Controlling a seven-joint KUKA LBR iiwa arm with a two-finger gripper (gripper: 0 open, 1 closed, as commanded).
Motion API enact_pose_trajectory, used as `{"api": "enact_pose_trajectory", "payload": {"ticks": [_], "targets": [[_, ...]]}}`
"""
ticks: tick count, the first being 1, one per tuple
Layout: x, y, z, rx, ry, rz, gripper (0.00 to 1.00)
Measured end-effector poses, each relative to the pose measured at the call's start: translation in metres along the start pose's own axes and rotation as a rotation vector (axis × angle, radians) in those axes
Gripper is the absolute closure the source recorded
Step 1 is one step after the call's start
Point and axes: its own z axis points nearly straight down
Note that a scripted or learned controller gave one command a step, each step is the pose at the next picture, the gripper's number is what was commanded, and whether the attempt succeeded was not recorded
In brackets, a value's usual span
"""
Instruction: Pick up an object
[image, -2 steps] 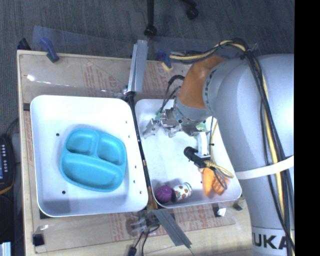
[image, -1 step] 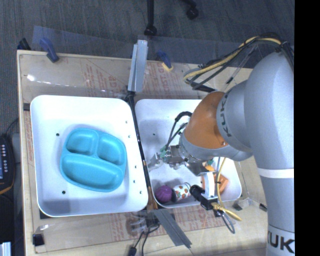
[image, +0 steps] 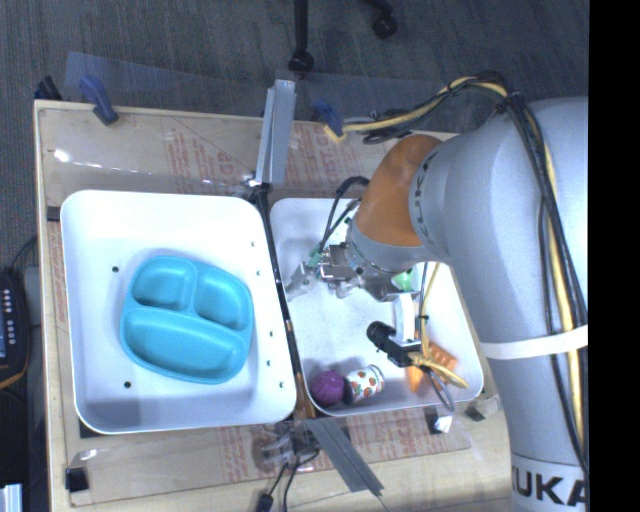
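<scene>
The gripper (image: 308, 272) hovers in the upper left of the right-hand shallow white bin (image: 322, 332), released or clenched I cannot tell, while the round purple toy fruit (image: 327, 386), just beside a small patterned jar (image: 365, 382), lies straight down-frame at the bin's lower rim.

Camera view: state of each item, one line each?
Blue divided tray: flat, right side up, in left bin.
Purple ball: resting in right bin, beside cup.
Patterned cup: on its side.
Orange toy: lying partly behind arm.
Claw: over right bin, grip unclear.
</scene>
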Motion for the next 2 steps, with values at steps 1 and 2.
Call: {"api": "enact_pose_trajectory", "payload": {"ticks": [1, 2], "targets": [[-0.029, 0.073, 0.001, 0.003, 0.003, -0.007, 0.00], [-0.041, -0.003, 0.001, 0.005, 0.003, -0.003, 0.00]]}}
